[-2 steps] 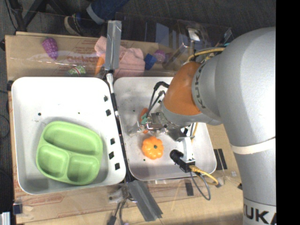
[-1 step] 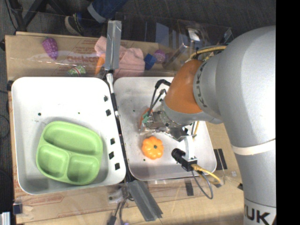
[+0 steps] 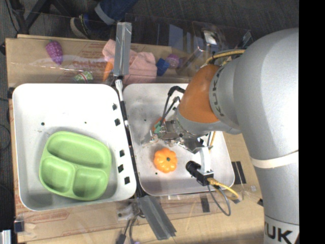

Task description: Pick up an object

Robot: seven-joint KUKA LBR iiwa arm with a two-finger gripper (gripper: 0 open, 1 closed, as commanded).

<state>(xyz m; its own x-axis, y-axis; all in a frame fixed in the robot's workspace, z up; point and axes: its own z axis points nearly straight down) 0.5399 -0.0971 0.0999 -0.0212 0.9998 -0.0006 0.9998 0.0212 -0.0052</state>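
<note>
arm (image 3: 264, 100), "KU" lettering, perhaps KUKA

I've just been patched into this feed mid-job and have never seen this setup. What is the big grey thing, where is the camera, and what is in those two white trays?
The single camera sits above the bench and looks down at a slant. The big grey shape with an orange band is a robot arm reaching in from the picture's right. Its gripper is low over the right-hand shallow white bin; the arm blocks its fingers, so I cannot tell whether it holds anything. A small orange toy pumpkin lies in that bin, just below the gripper in the picture. The left-hand white bin holds a light green plastic plate with three compartments. Loose items lie behind the bins, on the bench.
</note>
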